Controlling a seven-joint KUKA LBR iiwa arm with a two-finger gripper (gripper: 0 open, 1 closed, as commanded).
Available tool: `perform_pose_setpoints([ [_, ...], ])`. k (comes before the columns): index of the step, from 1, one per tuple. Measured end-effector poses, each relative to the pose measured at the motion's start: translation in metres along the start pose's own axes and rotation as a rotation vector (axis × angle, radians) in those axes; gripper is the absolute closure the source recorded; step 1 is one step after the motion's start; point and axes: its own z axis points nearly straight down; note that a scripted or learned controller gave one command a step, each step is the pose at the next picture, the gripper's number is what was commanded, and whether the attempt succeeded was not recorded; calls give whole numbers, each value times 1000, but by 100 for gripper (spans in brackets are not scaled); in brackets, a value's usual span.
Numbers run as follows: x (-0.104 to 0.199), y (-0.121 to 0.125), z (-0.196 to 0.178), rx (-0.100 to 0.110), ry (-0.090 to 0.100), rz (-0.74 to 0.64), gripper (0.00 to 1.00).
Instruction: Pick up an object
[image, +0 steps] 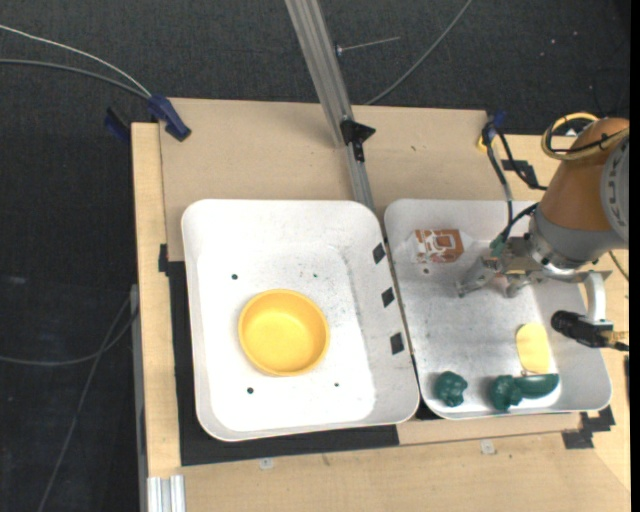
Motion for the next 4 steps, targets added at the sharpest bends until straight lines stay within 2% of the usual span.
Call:
perform_pose_setpoints([
  [1, 0, 2, -15, -7, 0, 0, 100],
  [2, -9, 1, -69, -23, -9, 1, 100],
  [3, -15, 3, -134, -22, -9, -2, 100],
  [4, -14, 4, -143, -22, -10, -2, 100],
])
